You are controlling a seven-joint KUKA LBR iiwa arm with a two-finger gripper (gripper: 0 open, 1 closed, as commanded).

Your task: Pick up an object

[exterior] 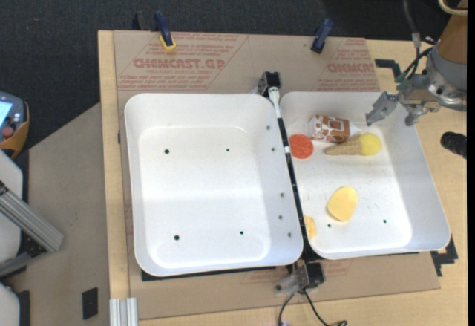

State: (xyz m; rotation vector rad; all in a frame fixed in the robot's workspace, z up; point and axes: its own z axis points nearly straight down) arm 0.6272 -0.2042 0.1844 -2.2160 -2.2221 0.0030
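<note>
Dark carpet surrounds the cardboard-topped bench (223, 57). Left bin (200, 183), then right bin (415, 191) (red disc (300, 146), brown carton (329, 128), cone (355, 145), yellow piece (342, 203)). Gripper (393, 111) hovers at its far-right corner, fingers spread, holding nothing.

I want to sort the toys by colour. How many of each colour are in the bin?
Yellow: 2, flat yellow oval piece and yellow-topped toy cone
Red: 1, flat red round disc
Brown and white: 1, small carton
Orange: 1, small piece at the bin's edge
Total: 5
</note>
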